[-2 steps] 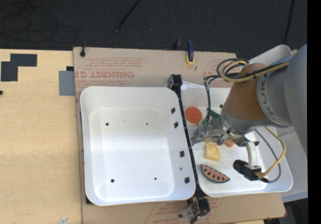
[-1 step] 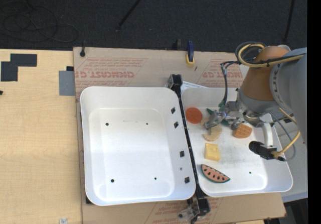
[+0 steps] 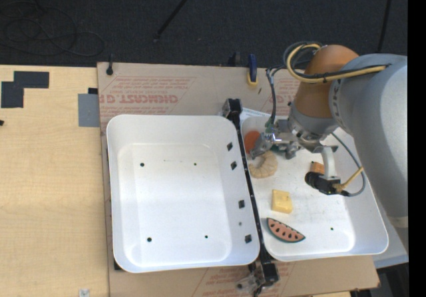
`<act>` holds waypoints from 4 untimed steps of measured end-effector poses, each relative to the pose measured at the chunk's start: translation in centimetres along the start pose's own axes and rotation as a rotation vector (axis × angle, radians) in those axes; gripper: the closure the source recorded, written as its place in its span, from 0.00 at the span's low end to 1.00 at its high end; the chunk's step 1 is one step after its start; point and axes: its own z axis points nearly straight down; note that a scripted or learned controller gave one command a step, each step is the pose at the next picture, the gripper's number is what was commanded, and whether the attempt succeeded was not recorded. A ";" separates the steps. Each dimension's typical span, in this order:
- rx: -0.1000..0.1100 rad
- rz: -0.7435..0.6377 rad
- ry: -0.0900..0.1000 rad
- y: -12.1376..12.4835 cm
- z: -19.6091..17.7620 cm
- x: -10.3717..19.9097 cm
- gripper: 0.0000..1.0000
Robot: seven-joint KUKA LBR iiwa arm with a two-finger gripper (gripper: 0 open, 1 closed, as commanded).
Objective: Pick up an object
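My gripper (image 3: 269,145) is low in the right bin (image 3: 359,239), near its back left corner. It hovers right over the edge of a round beige piece (image 3: 263,167), and an orange-red piece (image 3: 251,140) lies just to its left by the dividing wall. Whether it touches either one is unclear. Nothing shows as held. A yellow cheese block (image 3: 282,201) lies further forward in the same bin. A watermelon slice (image 3: 285,230) sits near that bin's front left.
The left bin (image 3: 120,189) stands beside the right one, joined by a black clip strip (image 3: 241,176). The grey arm (image 3: 373,122) covers the right bin's back right part. A wooden bench top (image 3: 46,189) lies to the left.
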 end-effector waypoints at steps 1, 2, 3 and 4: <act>0.002 0.004 -0.001 -0.2 0.0 -1.8 0.00; 0.004 0.002 0.001 -0.2 0.1 1.4 0.00; 0.005 0.005 -0.001 -1.4 0.0 -2.0 0.00; 0.001 0.004 -0.001 -0.1 0.0 -4.3 0.00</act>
